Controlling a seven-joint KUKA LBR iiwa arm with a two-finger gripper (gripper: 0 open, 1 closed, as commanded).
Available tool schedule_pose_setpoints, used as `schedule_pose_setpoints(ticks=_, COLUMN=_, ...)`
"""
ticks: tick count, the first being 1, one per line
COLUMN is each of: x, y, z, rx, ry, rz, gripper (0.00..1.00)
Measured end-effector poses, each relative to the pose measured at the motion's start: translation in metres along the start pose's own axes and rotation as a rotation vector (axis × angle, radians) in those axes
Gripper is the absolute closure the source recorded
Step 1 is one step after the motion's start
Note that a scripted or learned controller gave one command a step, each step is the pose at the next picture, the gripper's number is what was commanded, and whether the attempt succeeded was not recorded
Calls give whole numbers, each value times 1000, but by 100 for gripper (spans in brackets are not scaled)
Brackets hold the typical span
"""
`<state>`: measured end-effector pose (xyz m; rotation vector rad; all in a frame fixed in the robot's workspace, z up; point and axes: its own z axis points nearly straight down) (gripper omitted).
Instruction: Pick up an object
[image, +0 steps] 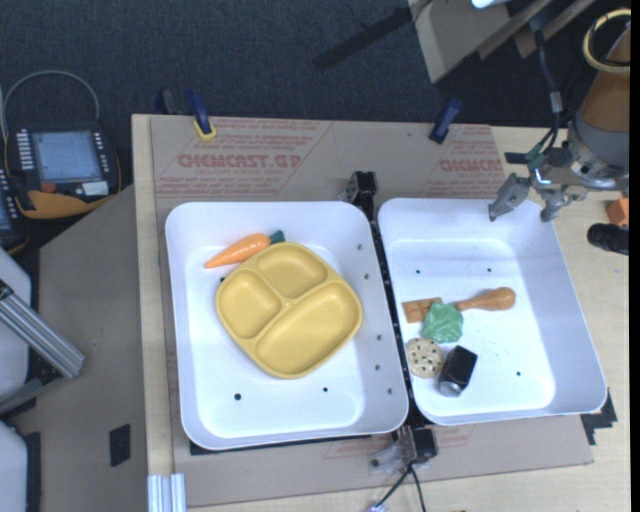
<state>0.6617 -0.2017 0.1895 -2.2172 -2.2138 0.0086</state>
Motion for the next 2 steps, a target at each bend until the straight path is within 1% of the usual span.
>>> schedule_pose_setpoints(ticks=1, x=0, y=2, z=-6, rx=-10, ry=-2, rz=-2, gripper=0)
schedule_pose_setpoints(ticks=2, x=-4, y=2, z=35, rx=-8, ry=-2, rz=-2, gripper=0)
